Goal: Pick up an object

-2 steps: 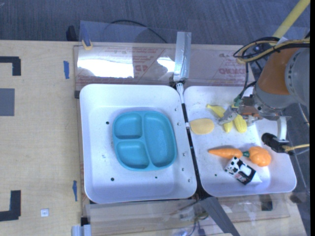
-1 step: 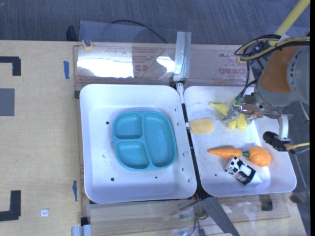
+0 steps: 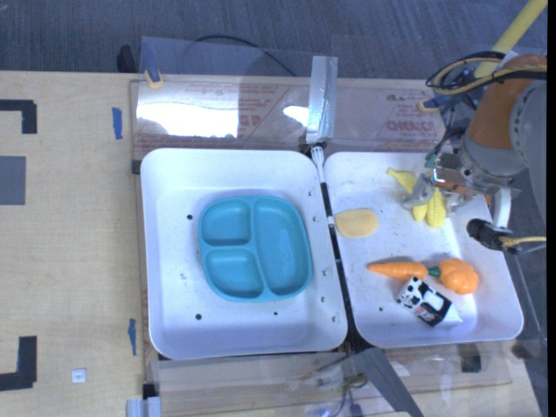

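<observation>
My gripper (image 3: 441,187) hangs low over the back right part of the right bin (image 3: 499,320), directly above a yellow corn cob (image 3: 432,209). A yellow banana-like piece (image 3: 401,179) lies just left of it. In the middle of the bin are a pale yellow oval (image 3: 356,223), an orange carrot (image 3: 398,268) and an orange fruit (image 3: 460,276). A black and white toy (image 3: 425,301) rests near the front. The arm's wrist hides part of the corn cob.
The left bin (image 3: 165,233) holds a blue divided plate (image 3: 255,247). A metal post (image 3: 321,102) and a clear panel stand behind the bins. Cables (image 3: 465,72) loop over the arm at the right.
</observation>
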Robot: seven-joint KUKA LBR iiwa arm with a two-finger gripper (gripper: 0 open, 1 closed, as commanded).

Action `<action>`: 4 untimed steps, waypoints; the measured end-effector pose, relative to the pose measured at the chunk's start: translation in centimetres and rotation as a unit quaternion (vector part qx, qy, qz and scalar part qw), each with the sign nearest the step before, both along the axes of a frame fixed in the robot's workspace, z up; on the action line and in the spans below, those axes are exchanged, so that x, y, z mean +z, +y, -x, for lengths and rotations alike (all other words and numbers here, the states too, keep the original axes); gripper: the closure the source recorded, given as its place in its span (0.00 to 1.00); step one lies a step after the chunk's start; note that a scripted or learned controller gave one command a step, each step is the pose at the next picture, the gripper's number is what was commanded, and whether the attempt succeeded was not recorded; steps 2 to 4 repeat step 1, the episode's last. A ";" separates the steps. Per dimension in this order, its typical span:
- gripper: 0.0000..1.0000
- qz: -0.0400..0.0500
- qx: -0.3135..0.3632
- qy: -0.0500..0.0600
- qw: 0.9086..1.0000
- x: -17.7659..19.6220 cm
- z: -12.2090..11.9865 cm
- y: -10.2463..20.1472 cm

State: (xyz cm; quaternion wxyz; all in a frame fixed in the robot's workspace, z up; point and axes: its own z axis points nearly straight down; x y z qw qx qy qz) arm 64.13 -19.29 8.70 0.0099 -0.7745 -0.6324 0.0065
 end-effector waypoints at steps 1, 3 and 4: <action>1.00 0.004 0.038 -0.016 0.999 7.7 1.0 4.6; 1.00 0.004 0.038 -0.016 0.999 7.7 1.0 4.6; 1.00 0.004 0.038 -0.016 0.999 7.7 1.0 4.6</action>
